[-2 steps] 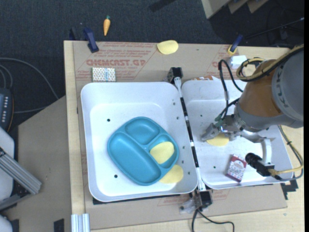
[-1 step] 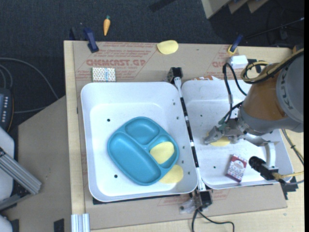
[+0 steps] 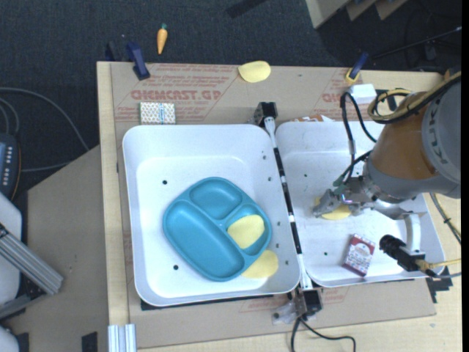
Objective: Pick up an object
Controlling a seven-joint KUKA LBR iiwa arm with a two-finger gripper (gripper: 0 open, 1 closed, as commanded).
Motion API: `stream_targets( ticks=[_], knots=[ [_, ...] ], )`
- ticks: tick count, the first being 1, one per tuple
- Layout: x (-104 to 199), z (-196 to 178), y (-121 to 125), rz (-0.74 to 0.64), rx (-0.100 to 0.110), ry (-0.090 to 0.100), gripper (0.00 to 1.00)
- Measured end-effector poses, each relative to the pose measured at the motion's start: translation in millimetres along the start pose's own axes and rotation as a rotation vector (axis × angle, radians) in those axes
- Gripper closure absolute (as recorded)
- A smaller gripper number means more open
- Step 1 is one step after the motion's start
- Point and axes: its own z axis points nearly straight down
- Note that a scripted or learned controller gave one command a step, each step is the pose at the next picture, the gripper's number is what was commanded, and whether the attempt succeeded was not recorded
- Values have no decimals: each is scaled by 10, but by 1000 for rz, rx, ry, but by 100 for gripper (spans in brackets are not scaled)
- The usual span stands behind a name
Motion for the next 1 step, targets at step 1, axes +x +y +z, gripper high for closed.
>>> stream_targets(
  ticks=[1],
  knots=[
    [758,-1051,-56,-3,-3,-1,100]
  ],
)
